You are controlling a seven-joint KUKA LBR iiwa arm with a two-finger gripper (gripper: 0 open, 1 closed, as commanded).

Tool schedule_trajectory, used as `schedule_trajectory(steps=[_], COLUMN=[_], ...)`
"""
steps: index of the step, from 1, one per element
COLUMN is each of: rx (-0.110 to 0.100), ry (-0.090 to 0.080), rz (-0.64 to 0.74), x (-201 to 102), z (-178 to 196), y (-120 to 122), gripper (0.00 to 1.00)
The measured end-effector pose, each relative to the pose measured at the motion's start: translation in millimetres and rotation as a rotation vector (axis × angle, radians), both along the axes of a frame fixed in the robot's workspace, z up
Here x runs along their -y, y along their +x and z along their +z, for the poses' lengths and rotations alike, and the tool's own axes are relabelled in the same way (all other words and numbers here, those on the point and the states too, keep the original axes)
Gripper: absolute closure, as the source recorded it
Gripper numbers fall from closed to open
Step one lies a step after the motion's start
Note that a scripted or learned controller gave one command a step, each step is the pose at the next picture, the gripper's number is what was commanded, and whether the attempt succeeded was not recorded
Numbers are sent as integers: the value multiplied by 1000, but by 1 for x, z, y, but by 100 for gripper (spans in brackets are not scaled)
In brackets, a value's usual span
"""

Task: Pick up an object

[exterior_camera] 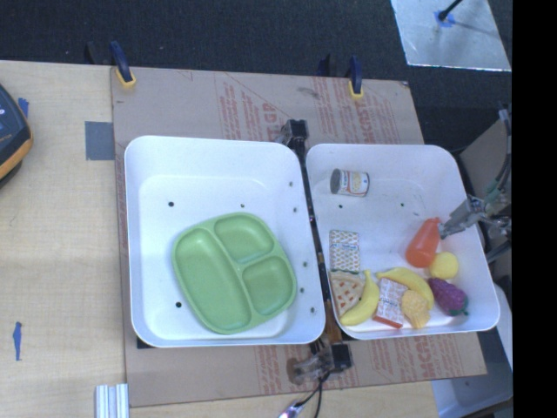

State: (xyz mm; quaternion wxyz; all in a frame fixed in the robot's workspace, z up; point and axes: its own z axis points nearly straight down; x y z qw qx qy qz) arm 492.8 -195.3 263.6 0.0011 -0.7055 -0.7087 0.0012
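Bench: wood top, cardboard sheet clamped under two white bins.
Orange object (423, 243): seen in the right bin (392, 159), near its right wall.
Gripper (452, 225): seen at the orange object's upper right, seemingly touching; finger opening cannot be told.
Neighbours: lemon (445, 265) just below it, banana (365, 302) lower left, can (350, 182) upper left.
Left bin (209, 159): green tray (233, 272) lying inside.

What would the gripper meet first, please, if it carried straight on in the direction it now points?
The gripper reaches in from the right, pointing left and slightly down the view. First in that line is most likely the orange toy in the right bin, just off its tip. Height above the toy is unclear.
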Motion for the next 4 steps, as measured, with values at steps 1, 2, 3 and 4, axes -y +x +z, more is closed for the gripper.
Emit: schedule_trajectory(steps=[1, 2, 3, 4], rx=[-2, -3, -3, -3], ry=[0, 1, -1, -1], rz=[2, 1, 5, 4], x=[-3, -8, -7, -7], z=[-91, -173, -162, -162], y=[41, 23, 24, 24], gripper=[0, 0, 100, 0])
